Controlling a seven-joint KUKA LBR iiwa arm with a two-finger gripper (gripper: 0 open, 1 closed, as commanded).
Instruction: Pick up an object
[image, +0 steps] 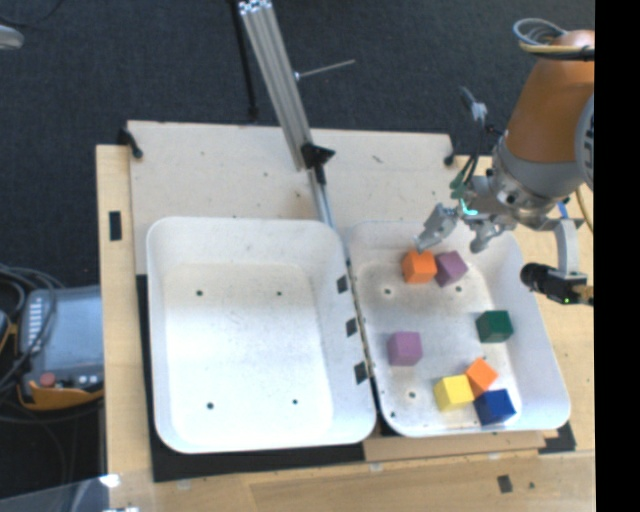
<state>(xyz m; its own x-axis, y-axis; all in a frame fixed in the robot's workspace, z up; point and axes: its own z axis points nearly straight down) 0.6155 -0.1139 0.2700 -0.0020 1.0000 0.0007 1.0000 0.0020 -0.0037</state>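
Just below the spread fingers — orange cube, purple cube — ungripped.

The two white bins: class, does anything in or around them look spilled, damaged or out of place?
Nothing stands out. All seven blocks lie inside the right bin, none spilled. The left bin looks whole, and the gripper hangs open above the orange block and purple block.

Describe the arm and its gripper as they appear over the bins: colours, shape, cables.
The arm is a thick rounded cylinder with a broad orange band and a grey collar beneath it. Below sits a metallic grey gripper with two slim grey fingers. A small teal-green light glows at the wrist, and thin wires loop beside it.
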